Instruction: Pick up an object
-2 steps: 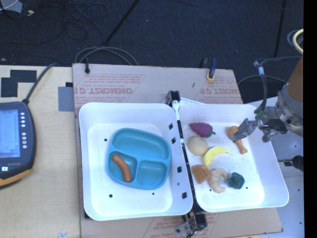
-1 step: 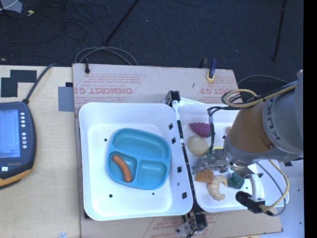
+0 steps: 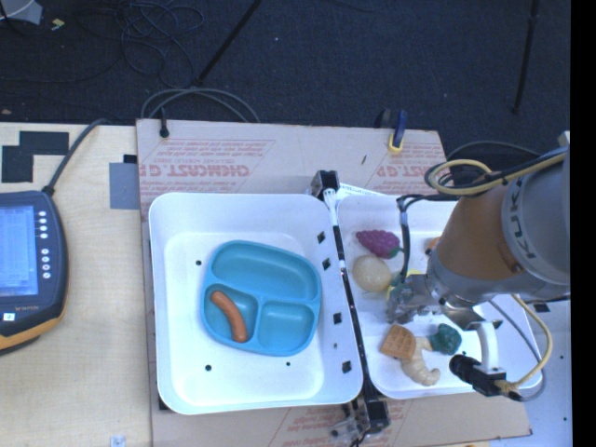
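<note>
My gripper (image 3: 403, 302) is low in the right bin (image 3: 424, 214), under the orange-banded wrist. It sits just right of a cream round object (image 3: 372, 274) and just above a tan waffle-like piece (image 3: 399, 344). Purple grapes (image 3: 378, 242) lie at the back of this bin. A teal object (image 3: 447, 338) and a curved cream piece (image 3: 422, 372) lie near the front. I see nothing clearly held in the gripper.
The left bin (image 3: 177, 277) holds a blue divided plate (image 3: 263, 291) with an orange sausage (image 3: 229, 315) in its left compartment. A raised divider (image 3: 340, 287) separates the bins. A control pendant (image 3: 23, 259) lies at far left. Cables loop beside the arm.
</note>
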`<state>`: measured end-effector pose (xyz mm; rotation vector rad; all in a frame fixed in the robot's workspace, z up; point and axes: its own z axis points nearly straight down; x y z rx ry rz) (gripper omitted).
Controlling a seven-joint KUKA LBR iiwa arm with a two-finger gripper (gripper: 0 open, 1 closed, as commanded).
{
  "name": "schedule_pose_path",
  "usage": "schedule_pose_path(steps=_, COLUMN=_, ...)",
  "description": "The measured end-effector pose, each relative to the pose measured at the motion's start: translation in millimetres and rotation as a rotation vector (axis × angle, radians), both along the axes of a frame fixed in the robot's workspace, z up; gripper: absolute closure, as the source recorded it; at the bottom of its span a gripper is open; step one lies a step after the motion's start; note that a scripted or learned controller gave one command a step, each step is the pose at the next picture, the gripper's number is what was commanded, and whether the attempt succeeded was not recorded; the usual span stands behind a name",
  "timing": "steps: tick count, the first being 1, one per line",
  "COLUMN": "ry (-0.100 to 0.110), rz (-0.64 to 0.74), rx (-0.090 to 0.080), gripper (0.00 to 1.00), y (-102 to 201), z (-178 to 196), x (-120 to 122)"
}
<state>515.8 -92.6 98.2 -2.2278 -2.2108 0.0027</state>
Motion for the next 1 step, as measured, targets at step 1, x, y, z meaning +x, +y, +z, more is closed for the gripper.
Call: schedule_pose_path(steps=1, ry=-0.01, rz=0.013, rx=0.0, gripper=1.0, y=50.0, z=125.5, x=5.2)
